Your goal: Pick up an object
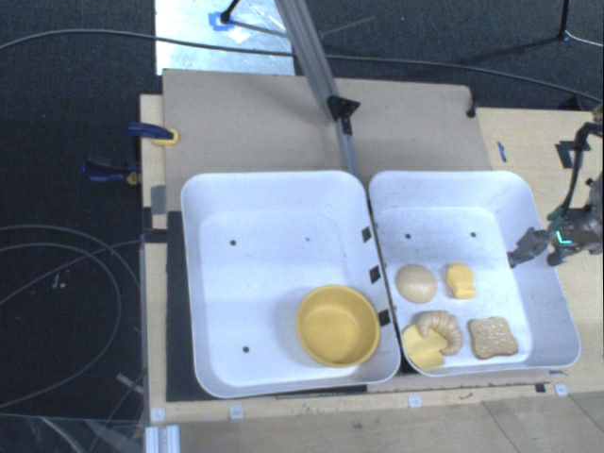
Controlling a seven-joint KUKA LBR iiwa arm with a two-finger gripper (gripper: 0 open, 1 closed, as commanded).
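Right now the gripper (pixel 533 246) hangs at the right rim of the right bin (pixel 444 192), just inside the wall, with nothing between its fingers that I can make out; whether they are spread or pressed together I cannot tell, it is too small and dark. The candidates all sit toward that bin's front edge: a pale round bun (pixel 415 283), a small yellow block (pixel 460 280), a croissant (pixel 439 328) touching a yellow wedge (pixel 423 349) at the front left corner, and a brown waffle piece (pixel 493 337) near the front right. A yellow bowl (pixel 338 325) rests in the left bin (pixel 274 206), close to its front right corner. My worry (fairly obvious from here) is the crowding: a descent on the croissant could catch the wedge and push both away, and the bun looks rounded enough to squirt out of a pinch.
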